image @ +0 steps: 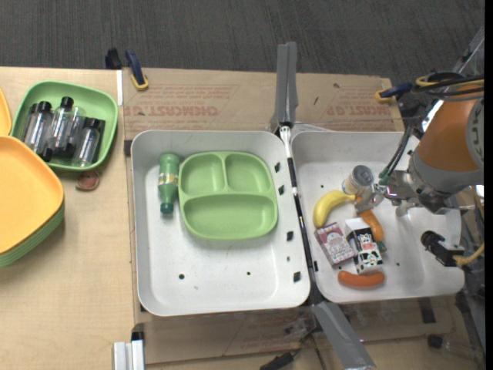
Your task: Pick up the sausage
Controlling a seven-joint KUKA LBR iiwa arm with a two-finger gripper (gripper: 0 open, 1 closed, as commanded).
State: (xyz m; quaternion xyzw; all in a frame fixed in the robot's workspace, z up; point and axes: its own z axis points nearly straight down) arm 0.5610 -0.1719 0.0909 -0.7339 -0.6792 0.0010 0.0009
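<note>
A cardboard-covered tabletop (216, 102) carries two white bins: the left bin (146, 230) and right bin (416, 280) side by side, with a green bowl of vials (65, 126) and stacked yellow plates (27, 199) at far left.

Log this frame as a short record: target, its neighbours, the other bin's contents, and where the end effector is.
target: sausage, lying near the front edge of the right bin
neighbours: two small cartons just behind it, banana, carrot, jar
left bin: green divided plate, green bottle beside it
end effector: over the right bin by the jar and banana, apart from the sausage
task state: sausage not yet picked up
</note>
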